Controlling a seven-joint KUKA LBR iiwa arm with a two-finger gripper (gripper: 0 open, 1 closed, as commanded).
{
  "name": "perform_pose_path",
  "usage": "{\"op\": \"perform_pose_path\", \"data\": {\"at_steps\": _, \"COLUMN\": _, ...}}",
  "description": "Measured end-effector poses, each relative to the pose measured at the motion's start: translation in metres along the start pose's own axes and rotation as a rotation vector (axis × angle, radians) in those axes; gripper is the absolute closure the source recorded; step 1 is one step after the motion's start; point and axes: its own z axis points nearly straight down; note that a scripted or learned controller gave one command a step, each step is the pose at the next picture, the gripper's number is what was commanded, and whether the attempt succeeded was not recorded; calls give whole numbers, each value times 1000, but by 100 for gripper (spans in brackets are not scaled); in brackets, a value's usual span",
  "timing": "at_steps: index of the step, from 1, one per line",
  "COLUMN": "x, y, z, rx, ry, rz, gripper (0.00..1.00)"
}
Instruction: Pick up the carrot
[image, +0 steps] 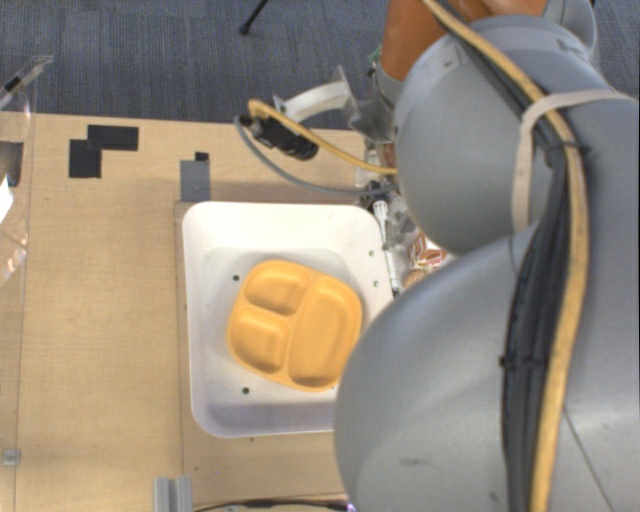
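Camera view looks down on a yellow sectioned tray (295, 325) lying in the left white bin (210, 250), while the grey arm (500, 300) covers the right side, hiding both gripper and carrot from sight.

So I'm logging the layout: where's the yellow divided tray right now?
The yellow divided tray lies inside the left white bin, toward its lower right, just left of the grey arm.
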Motion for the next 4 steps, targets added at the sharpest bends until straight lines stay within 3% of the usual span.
{"op": "perform_pose_path", "data": {"at_steps": 1, "x": 0, "y": 0, "z": 0, "rx": 0, "ry": 0, "rz": 0, "gripper": 0}}
{"op": "perform_pose_path", "data": {"at_steps": 2, "x": 36, "y": -37, "z": -86, "rx": 2, "ry": 7, "rz": -7, "gripper": 0}}
{"op": "perform_pose_path", "data": {"at_steps": 3, "x": 83, "y": -54, "z": -156, "rx": 3, "ry": 5, "rz": -7, "gripper": 0}}
{"op": "perform_pose_path", "data": {"at_steps": 4, "x": 93, "y": -58, "z": -154, "rx": 0, "ry": 2, "rz": -12, "gripper": 0}}
